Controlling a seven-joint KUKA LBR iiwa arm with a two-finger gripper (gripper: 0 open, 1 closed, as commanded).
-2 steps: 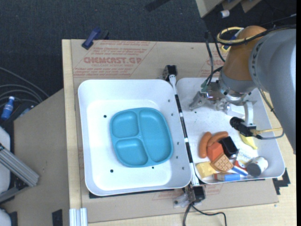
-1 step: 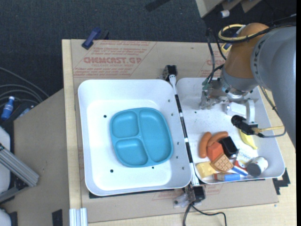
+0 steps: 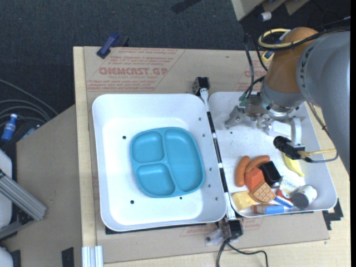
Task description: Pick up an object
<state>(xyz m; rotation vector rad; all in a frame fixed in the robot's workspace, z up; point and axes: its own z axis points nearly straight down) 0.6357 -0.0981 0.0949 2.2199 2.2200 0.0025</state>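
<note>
My gripper (image 3: 248, 121) hangs over the far left part of the right bin (image 3: 233, 149). Its metal fingers (image 3: 232, 119) are spread open, with bare bin floor between them. Toward the bin's near right lies a pile of small things: an orange sausage (image 3: 246, 168), a black block (image 3: 271, 172), a brown waffle piece (image 3: 262, 194), a yellow slab (image 3: 241, 200), a blue marker (image 3: 272, 209), a grey cylinder (image 3: 305, 195) and a yellow banana-like piece (image 3: 293, 164). The gripper is above and beyond this pile and touches none of it.
The left bin (image 3: 111, 127) holds a blue divided plate (image 3: 167, 161) at its middle. A ridge with black clips (image 3: 201, 84) separates the two bins. A small blue item (image 3: 108, 46) lies on the bench's far left corner. Cables run off to the left.
</note>
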